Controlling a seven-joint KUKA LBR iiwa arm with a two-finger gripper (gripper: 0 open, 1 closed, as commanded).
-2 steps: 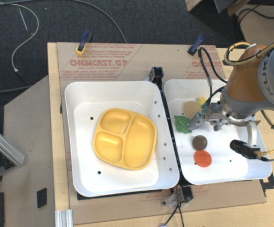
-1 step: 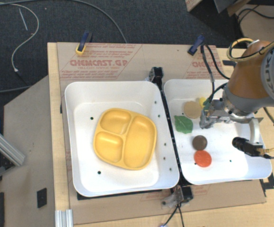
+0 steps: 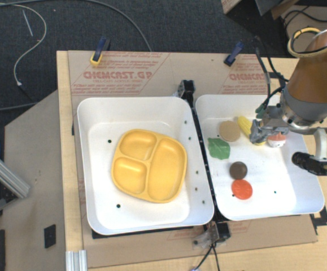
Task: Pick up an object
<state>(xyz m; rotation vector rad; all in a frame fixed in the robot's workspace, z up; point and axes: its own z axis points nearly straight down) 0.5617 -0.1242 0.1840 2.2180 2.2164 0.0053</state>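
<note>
The gripper (image 3: 263, 132) is lowered into the right bin (image 3: 299, 199); its state cannot be told. A yellow object (image 3: 244, 124) lies just beside it, with a tan disc (image 3: 229, 131), green block (image 3: 219, 148), brown disc (image 3: 238, 169) and orange disc (image 3: 242, 190) nearby. A yellow divided plate (image 3: 149, 165) is seen in the left bin (image 3: 95, 151).

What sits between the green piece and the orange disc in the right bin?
In the camera view, a brown round piece lies between the green piece and the orange disc.
</note>
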